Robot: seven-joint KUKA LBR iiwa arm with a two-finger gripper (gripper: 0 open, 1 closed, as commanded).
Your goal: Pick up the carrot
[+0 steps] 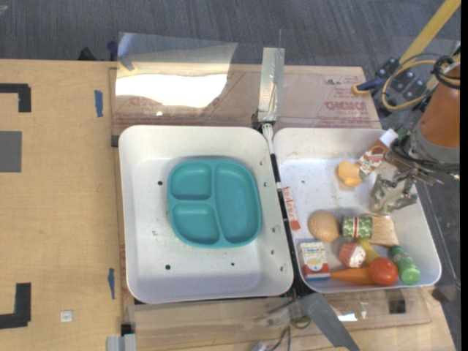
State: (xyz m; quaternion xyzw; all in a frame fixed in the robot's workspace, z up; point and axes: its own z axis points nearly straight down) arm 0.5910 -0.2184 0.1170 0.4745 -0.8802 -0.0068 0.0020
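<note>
The carrot (349, 275) is a small orange stick lying flat near the front wall of the right bin (322, 152), between a small carton (314, 258) and a red tomato (383, 270). My gripper (391, 194) hangs over the right side of that bin, well behind the carrot and a little to its right. It looks open, with nothing between its fingers. The grey arm with its orange band (444, 119) comes in from the right edge.
Around the carrot lie a tan ball (324, 225), a green and red can (357, 227), a beige block (385, 231) and a green piece (406, 269). A yellow toy (349, 173) sits further back. The left bin (139, 218) holds a teal divided plate (216, 202).
</note>
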